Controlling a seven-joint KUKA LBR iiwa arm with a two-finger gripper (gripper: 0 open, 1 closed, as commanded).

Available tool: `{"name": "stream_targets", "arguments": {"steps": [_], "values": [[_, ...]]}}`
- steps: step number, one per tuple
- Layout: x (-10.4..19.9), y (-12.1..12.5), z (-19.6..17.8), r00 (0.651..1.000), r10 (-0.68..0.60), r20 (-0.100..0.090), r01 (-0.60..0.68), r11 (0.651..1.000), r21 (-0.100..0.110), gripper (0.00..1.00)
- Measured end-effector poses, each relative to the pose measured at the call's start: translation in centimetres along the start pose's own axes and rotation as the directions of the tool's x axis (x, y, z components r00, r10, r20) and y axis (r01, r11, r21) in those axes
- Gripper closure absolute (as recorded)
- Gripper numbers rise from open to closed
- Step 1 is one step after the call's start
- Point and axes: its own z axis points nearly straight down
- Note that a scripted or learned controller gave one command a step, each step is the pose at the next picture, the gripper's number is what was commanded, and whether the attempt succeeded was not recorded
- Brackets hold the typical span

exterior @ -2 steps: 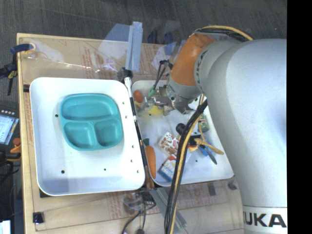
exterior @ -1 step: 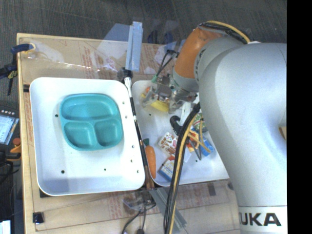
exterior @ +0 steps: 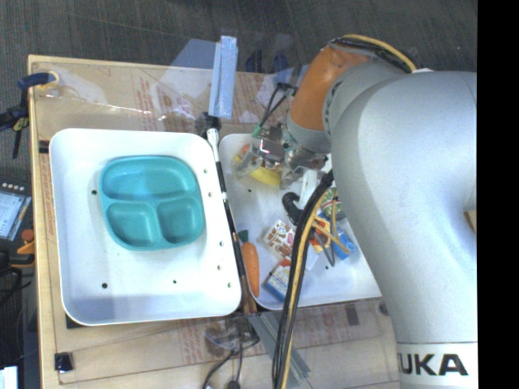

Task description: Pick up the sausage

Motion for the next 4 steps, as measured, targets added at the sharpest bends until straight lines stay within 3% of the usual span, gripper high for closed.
{"name": "stream_targets", "arguments": {"steps": [2, 3, 4], "values": [[0.0, 0.0, 0.0, 1.000, 0.000, 0.000, 0.000, 1.000, 0.000, 0.00], [0.3, 0.0, -14.8, 1.000, -0.009, -0.001, 0.009, 1.000, -0.008, 0.00], [0.9, -1.8, -1.5, 0.997, -0.081, 0.000, 0.081, 0.997, -0.005, 0.00]]}}
